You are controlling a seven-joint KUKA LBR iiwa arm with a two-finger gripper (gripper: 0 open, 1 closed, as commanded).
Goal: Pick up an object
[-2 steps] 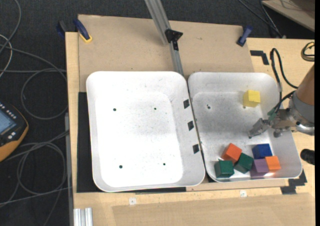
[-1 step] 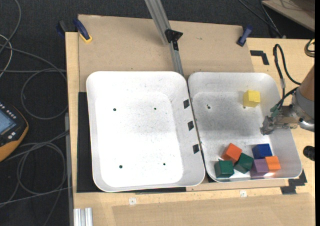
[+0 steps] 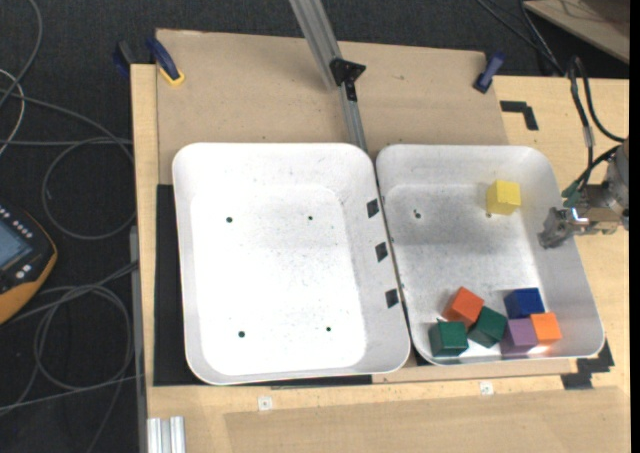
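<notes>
Going left to right, we see the left bin (image 3: 200, 171) bare. In the right bin (image 3: 440, 166), a yellow block (image 3: 503, 196) sits far; other blocks (image 3: 495, 324) crowd the near corner. The gripper (image 3: 556, 231) hovers at the right rim; whether it is spread, we cannot tell. It could snag that rim, or jostle clustered neighbours.

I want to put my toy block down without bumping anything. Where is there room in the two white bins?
The left bin has a wide bare floor from wall to wall. In the right bin, the middle is bare, between the yellow block near the back and the cluster in the front corner. That corner is crowded: orange, green, blue and purple blocks packed together.
</notes>
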